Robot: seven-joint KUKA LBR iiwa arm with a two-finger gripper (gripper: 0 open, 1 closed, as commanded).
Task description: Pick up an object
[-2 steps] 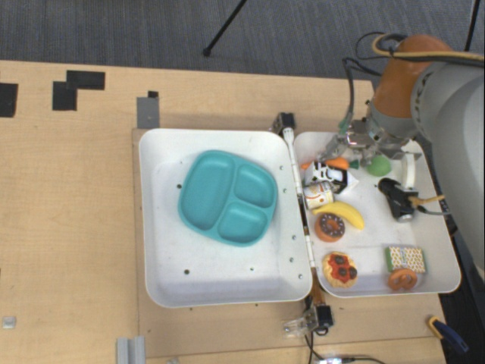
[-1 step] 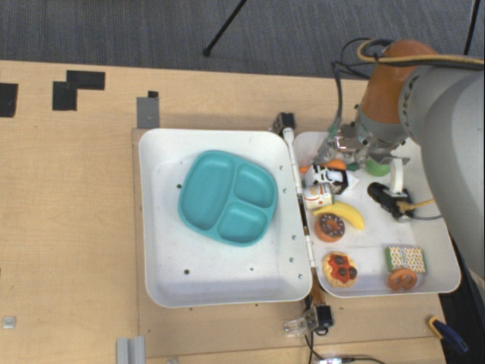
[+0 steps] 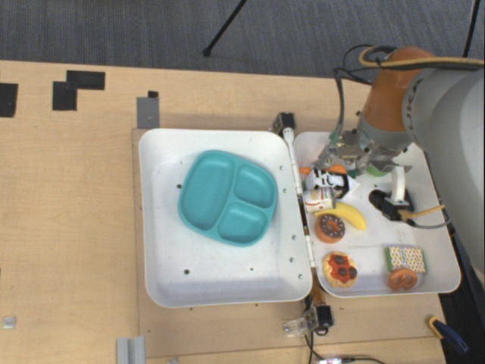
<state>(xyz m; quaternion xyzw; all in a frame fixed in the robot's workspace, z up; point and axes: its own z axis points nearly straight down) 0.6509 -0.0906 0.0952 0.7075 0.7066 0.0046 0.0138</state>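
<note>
Judging from the near edge of the right bin (image 3: 447, 279): toy pizza (image 3: 339, 269) and patterned block (image 3: 405, 258) look light, stiff, easy to pinch across the sides. Further in, donut (image 3: 330, 227) and banana (image 3: 350, 215), smooth, likely slippery; best taken across the banana's middle. At the far edge, gripper (image 3: 333, 174) low over a small carton (image 3: 320, 197); cannot tell whether spread or closed, arm (image 3: 394, 105) hiding much.

Setting was a robotics lab: plywood table (image 3: 68, 203) with two white bins (image 3: 163, 279), loose cables (image 3: 235, 10), grey carpet (image 3: 114, 14), and a KUKA arm (image 3: 436, 105).
</note>
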